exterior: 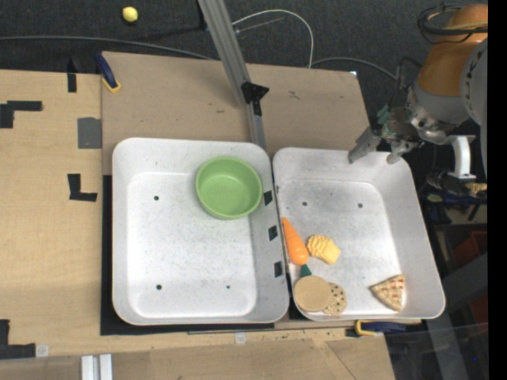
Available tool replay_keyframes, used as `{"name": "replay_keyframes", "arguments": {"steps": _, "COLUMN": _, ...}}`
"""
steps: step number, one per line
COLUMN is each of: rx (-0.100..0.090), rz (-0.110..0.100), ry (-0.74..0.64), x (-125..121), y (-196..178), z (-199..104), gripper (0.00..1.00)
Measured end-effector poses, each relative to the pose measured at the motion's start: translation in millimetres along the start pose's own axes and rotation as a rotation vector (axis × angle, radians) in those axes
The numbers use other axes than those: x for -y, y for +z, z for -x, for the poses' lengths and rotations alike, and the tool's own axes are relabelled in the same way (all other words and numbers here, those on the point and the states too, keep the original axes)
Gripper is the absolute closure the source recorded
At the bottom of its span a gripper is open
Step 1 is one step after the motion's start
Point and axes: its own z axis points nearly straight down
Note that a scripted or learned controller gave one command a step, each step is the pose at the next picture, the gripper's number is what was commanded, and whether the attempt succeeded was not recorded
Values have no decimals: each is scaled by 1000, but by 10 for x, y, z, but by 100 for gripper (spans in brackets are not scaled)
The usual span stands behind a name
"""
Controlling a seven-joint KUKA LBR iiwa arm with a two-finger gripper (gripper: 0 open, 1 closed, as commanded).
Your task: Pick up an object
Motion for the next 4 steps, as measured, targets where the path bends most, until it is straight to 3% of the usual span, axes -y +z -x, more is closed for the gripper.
{"name": "replay_keyframes", "arguments": {"steps": 1, "rx": 0, "rz": 0, "ry": 0, "x": 1, "y": 0, "z": 1, "gripper": 0}}
{"name": "replay_keyframes", "arguments": {"steps": 3, "rx": 0, "rz": -5, "ry": 1, "x": 109, "y": 1103, "z": 93, "gripper": 0}}
{"name": "replay_keyframes", "arguments": {"steps": 4, "rx": 1, "rz": -1, "ry": 1, "x": 110, "y": 1091, "z": 89, "gripper": 0}}
